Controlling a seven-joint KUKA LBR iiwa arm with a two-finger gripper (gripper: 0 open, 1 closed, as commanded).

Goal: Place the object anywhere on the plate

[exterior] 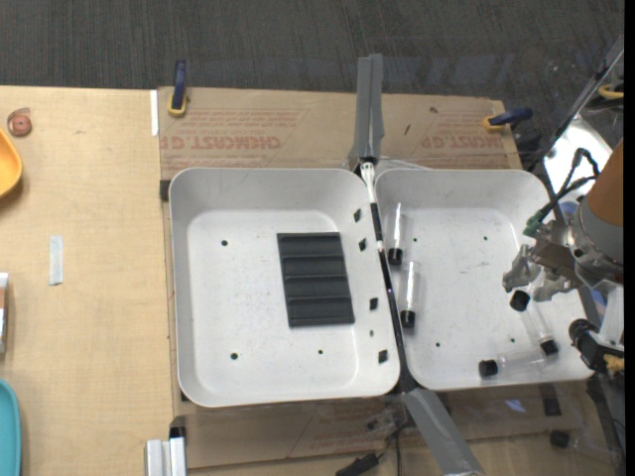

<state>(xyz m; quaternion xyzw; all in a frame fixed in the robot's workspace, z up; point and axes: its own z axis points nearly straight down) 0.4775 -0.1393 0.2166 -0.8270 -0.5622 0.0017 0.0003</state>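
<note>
The plate (316, 279) is a black ribbed rectangle lying flat in the middle of the left bin (198, 266). Several clear tubes with black caps lie in the right bin (466, 206). Two tubes (395, 234) (406, 297) rest along its left wall, and a third tube (504, 365) lies near the front wall. Another tube (534, 323) lies slanted at the right side, its upper black cap just below my gripper (526, 278). My gripper hangs low over the right bin's right side, far from the plate. Whether it touches that tube I cannot tell.
A raised divider (382, 266) with black clips separates the two bins. Cardboard (268, 127) lies behind the bins, held by clamps. On the wooden bench at the left lie an orange object (8, 167) and a teal object (8, 429). Cables hang by the arm at the right.
</note>
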